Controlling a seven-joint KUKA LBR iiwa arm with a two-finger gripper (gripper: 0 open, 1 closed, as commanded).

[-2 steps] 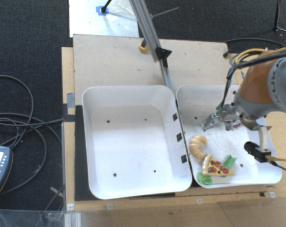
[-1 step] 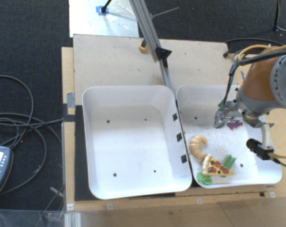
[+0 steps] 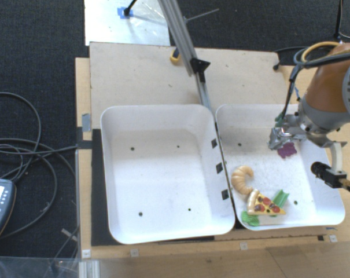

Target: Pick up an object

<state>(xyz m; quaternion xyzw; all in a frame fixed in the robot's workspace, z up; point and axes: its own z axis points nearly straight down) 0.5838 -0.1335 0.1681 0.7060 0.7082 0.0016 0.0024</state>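
Two white bins sit side by side on the surface. The left bin [image 3: 163, 172] holds no objects. In the right bin [image 3: 322, 210], near its front edge, lie one croissant [image 3: 242, 178], one pizza slice [image 3: 265, 204] and one green piece [image 3: 280, 197]. Toward the right edge one purple object [image 3: 287, 150] lies under the tool [image 3: 280, 136], whose grip cannot be told. Nothing appears lifted; the pick is judged unfinished.

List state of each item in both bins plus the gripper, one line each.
gripper: low in the right bin, at the purple piece; finger state not discernible
purple piece: on the bin floor, partly under the gripper
croissant: lying loose, mid right bin
pizza slice: lying flat, near the front wall
green piece: lying against the pizza slice
right bin: holds all four items
left bin: level on the bench
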